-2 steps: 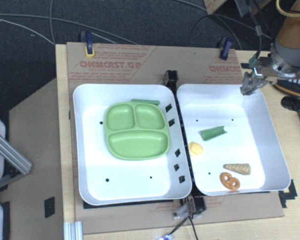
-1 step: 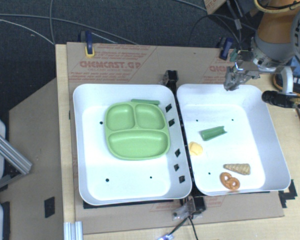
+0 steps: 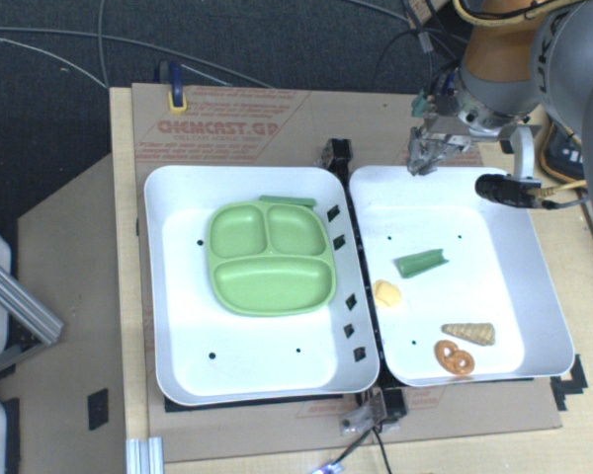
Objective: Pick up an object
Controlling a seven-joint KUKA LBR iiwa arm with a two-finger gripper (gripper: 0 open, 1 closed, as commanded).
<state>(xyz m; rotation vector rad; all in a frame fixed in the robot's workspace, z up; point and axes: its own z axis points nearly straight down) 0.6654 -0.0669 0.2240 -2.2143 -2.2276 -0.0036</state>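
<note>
My gripper [image 3: 424, 159] hangs above the far rim of the right bin [image 3: 514, 265], near its back left corner, with nothing seen between its fingers. Down in that bin lie a green wedge-shaped piece [image 3: 420, 262], a small yellow lump [image 3: 386, 293], a tan cone [image 3: 470, 334] and an orange pretzel [image 3: 456, 357]. All of them sit well toward the near side from the gripper. The left bin [image 3: 178, 344] holds a green divided plate [image 3: 271, 259] with a green strip [image 3: 287, 201] at its far edge.
Black clips run along the seam between the two bins [image 3: 348, 284]. A cardboard sheet [image 3: 217, 121] lies under both bins, with a blue and yellow clamp [image 3: 177, 85] at its back edge. The grey arm with its orange band [image 3: 519, 38] fills the upper right.
</note>
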